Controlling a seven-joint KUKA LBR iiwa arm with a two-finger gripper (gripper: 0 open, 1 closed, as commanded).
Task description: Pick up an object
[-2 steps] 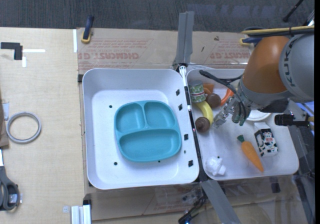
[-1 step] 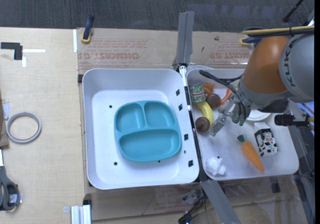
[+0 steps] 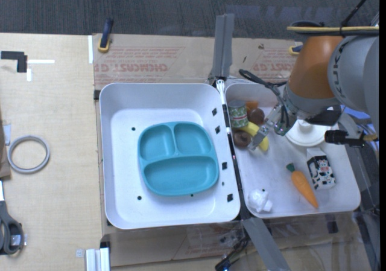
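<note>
My gripper (image 3: 266, 136) hangs low over the upper left part of the right bin (image 3: 338, 203), reaching in from the grey arm with the orange band (image 3: 313, 70). Its tip is right at a small yellow object (image 3: 256, 131), which partly overlaps it. A brown donut (image 3: 242, 139) lies just left of that, and a green can (image 3: 238, 114) stands above it. A small brown ball (image 3: 253, 106) sits near the can. Lower in the bin lie an orange carrot (image 3: 302, 187), a cow-patterned carton (image 3: 319, 172) and a white crumpled item (image 3: 260, 201).
A white round dish (image 3: 304, 136) sits under the wrist. The left bin (image 3: 114, 143) holds a blue divided plate (image 3: 179, 158). A raised divider (image 3: 229, 143) separates the bins. A grey ring (image 3: 27, 154) lies on the bench at left.
</note>
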